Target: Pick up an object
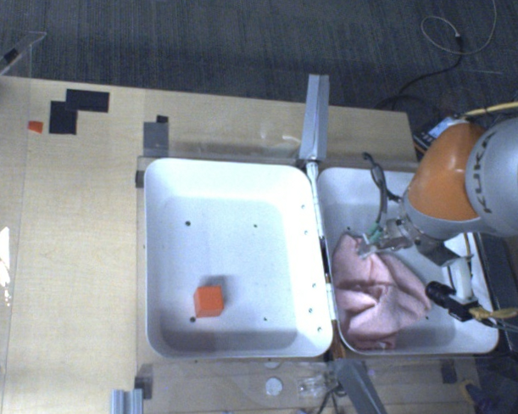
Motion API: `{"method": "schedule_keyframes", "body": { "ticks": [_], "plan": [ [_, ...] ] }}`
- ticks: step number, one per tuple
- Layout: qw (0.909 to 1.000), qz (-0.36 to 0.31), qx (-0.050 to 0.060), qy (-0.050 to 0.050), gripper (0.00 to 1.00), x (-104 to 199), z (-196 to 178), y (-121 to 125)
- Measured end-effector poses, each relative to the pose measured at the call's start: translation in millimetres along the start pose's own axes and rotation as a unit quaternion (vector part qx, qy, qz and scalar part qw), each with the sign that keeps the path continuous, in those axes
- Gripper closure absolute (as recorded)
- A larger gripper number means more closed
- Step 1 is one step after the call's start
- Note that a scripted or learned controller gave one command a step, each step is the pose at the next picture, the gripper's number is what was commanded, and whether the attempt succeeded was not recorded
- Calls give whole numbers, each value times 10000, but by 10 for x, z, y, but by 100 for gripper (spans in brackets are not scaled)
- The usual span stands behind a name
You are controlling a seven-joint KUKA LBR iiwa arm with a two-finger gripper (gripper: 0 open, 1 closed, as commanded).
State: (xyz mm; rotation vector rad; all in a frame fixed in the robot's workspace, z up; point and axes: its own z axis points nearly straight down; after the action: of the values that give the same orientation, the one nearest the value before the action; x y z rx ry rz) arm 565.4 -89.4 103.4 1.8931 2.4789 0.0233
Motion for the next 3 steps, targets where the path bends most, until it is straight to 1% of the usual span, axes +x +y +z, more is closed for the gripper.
{"method": "schedule_keyframes", "body": {
  "ticks": [1,2,3],
  "plan": [
    [9949,1004,63,12,100,-322,141,463],
    [9978,662,53,-1,100,-525,124,-11],
    [9978,664,60,5,0,-519,137,-14]
  ]
}}
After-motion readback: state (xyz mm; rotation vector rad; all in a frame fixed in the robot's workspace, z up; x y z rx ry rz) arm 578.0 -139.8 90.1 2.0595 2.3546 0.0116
